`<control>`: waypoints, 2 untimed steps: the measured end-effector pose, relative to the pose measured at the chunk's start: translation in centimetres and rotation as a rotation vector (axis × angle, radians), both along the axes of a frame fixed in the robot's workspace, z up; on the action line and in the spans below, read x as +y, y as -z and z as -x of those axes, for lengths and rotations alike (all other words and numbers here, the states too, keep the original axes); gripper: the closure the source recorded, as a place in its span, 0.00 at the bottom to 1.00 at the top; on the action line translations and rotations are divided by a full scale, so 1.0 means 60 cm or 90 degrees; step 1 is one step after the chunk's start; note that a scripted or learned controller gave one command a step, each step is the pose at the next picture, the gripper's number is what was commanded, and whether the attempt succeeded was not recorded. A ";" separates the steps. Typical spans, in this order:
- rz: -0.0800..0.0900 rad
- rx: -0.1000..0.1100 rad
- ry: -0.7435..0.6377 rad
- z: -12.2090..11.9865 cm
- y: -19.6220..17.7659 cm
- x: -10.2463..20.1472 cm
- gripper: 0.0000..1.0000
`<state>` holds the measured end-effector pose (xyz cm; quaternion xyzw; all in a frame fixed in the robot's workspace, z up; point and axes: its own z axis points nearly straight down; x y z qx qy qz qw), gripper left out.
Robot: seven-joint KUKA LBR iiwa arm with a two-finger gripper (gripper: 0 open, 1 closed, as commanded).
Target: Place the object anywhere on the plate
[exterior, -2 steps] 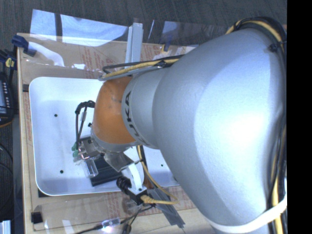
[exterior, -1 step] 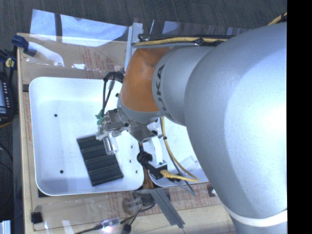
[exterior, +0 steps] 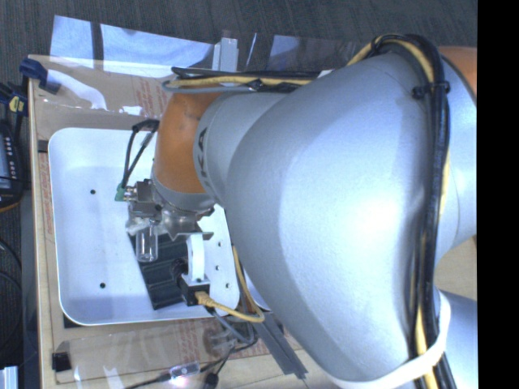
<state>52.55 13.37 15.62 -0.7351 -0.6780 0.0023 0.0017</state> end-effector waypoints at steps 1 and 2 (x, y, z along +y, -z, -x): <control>-0.001 -0.001 -0.098 -0.032 -0.058 -0.124 1.00; 0.000 -0.001 0.287 0.016 -0.145 -0.053 1.00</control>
